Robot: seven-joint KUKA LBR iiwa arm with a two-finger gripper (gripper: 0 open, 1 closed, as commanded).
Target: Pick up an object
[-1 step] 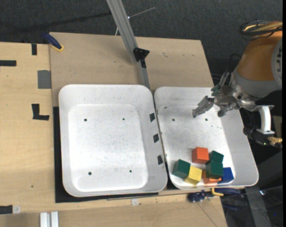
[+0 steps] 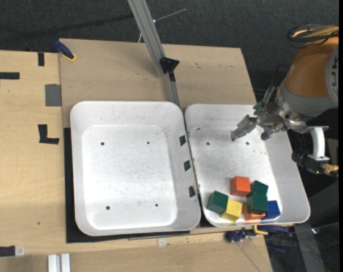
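You have two bins side by side on the surface [image 2: 211,72], their inner edges touching. The left bin [image 2: 80,123] sits nearer the middle of the surface, and the right bin [image 2: 216,152] reaches its right edge. In the right bin a cluster of blocks [image 2: 245,200] lies packed together in the near right corner, some touching and some stacked on others. The arm [image 2: 310,78] comes in from the right, and its hand [image 2: 252,128] hangs over the far part of the right bin, well apart from the blocks. A slanted pole [image 2: 151,33] rises behind the bins, above their shared edge
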